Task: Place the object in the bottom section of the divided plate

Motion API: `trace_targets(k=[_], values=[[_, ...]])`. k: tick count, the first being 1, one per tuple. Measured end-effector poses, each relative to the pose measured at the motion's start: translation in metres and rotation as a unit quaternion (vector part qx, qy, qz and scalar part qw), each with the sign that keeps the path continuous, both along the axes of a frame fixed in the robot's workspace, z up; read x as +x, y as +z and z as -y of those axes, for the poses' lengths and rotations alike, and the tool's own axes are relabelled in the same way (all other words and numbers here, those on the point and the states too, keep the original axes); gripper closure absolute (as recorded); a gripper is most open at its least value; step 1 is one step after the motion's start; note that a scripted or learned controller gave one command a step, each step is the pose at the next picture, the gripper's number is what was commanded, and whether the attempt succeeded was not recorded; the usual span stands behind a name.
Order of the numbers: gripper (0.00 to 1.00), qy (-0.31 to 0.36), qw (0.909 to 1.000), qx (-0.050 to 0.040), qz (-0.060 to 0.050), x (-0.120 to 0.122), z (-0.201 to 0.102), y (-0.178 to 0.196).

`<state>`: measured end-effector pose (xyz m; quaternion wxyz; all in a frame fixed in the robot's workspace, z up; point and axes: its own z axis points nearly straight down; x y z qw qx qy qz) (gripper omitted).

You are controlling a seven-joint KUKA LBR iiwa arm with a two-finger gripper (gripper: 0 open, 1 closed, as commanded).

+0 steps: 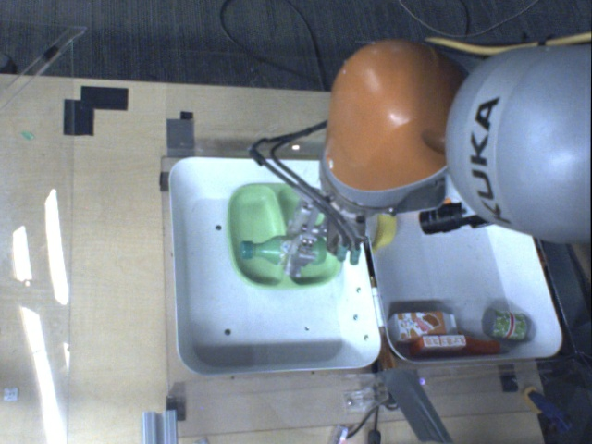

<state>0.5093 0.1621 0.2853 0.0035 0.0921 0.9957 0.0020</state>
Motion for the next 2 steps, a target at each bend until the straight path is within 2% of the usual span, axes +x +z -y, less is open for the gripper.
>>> trace_targets(k=[1,2], values=[[1.0,0.0,1.0,0.0018,0.004,0.002,-0.001,0.012],[1.0,0.034,0.9994,-0.0008,0.0,0.046,0.049,-0.066]])
